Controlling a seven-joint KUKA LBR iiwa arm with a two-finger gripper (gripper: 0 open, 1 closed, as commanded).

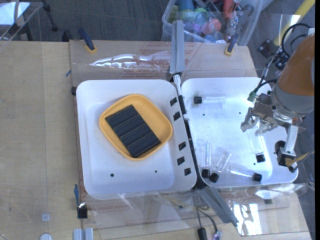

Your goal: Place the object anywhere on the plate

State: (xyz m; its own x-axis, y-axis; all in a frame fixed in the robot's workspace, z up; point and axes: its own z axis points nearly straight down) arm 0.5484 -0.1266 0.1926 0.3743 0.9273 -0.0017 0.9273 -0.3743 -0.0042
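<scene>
The pincer [256, 125] hangs spread over the right bin [235, 86], pinching nothing. Pickup is in hand: next it must drop onto a clear vial [259, 149], then cross to the yellow plate [107, 116].

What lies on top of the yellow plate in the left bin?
A dark ribbed rectangular block lies on the yellow plate, covering its middle. The plate's rim shows all around; the surface under the block is hidden.

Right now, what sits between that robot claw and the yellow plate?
In the camera view, between the gripper and the yellow plate runs the divider where the two bins meet, then bare white floor of the right bin, with clear tubes just below that line.
</scene>
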